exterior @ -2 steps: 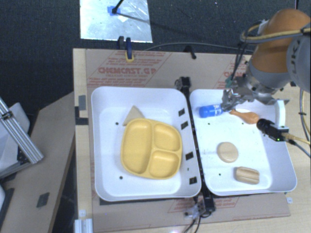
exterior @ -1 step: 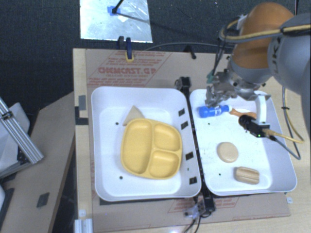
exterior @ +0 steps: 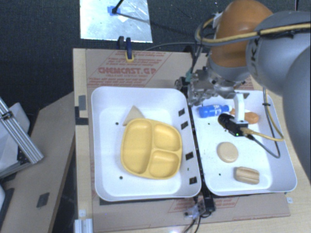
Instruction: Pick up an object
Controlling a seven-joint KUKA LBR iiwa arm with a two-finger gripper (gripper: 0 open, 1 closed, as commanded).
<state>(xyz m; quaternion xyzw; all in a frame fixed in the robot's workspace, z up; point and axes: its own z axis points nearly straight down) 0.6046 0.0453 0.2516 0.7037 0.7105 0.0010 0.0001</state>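
- Gripper (exterior: pixel 197 95) hangs low over the far-left corner of the right bin (exterior: pixel 286 166), close to the wall it shares with the left bin (exterior: pixel 104 144). The wrist body hides its tip from above, so I cannot tell whether it is spread or closed. Nothing is seen held.
- Blue bottle (exterior: pixel 213 111), white cap pointing right, lies on its side just right of the gripper. It is the nearest loose item, and whether the two touch is unclear.
- Orange piece (exterior: pixel 251 117) lies further right in the same bin, partly hidden behind the arm's hardware.
- Round tan disc (exterior: pixel 227 152) sits flat mid-bin, with open floor around it.
- Tan roll (exterior: pixel 247 174) lies near the front of the bin, just beside the disc and apart from it.
- The left bin holds a yellow divided plate (exterior: pixel 150 148) with three compartments, which takes up most of the floor. A tan wedge (exterior: pixel 133 113) touches the plate's far-left edge.
- The grey arm and its orange band (exterior: pixel 238 18) loom over the far-right corner and cover that part of the right bin.
- Both bins rest on a cardboard sheet (exterior: pixel 131 72) with red lettering on the bench; a blue clamp (exterior: pixel 128 46) grips its far edge.
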